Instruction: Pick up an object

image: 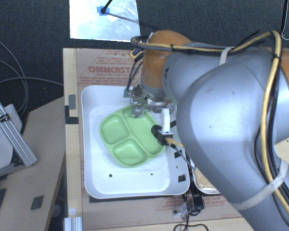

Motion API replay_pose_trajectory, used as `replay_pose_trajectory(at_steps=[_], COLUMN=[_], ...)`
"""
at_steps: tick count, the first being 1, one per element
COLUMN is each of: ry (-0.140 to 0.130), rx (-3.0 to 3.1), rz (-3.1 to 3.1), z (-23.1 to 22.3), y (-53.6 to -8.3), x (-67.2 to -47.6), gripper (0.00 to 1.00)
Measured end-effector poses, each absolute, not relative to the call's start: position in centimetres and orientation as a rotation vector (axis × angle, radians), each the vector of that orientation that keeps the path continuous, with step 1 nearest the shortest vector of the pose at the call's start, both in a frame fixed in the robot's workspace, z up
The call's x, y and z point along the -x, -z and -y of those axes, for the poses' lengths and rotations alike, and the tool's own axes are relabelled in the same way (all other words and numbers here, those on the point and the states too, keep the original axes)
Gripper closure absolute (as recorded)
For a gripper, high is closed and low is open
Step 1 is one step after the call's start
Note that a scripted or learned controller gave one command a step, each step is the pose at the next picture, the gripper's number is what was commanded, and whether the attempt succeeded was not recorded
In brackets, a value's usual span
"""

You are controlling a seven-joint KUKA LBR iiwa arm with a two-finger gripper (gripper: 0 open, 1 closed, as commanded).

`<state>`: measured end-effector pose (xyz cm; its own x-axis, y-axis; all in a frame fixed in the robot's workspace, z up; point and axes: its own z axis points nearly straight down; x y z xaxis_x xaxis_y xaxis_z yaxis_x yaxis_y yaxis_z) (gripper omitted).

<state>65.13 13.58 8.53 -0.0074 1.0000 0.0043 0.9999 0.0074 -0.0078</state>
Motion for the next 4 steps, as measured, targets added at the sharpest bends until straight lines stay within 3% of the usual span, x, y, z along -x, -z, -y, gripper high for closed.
replay_pose_trajectory(at_steps=[1,2,3,4], ry=[0.016,0.025,0.007,-0.003], rx=[2.225,2.241,2.227,2.206], rz=[2.237,2.228,2.223,2.219], z=[-16.4,-16.4,-14.0,-14.1], y=[-8.8,-9.0,-9.9,-8.6], x=[-59.3,-49.1,-55.5,-57.7], gripper=[1.0,1.0,1.0,1.0])
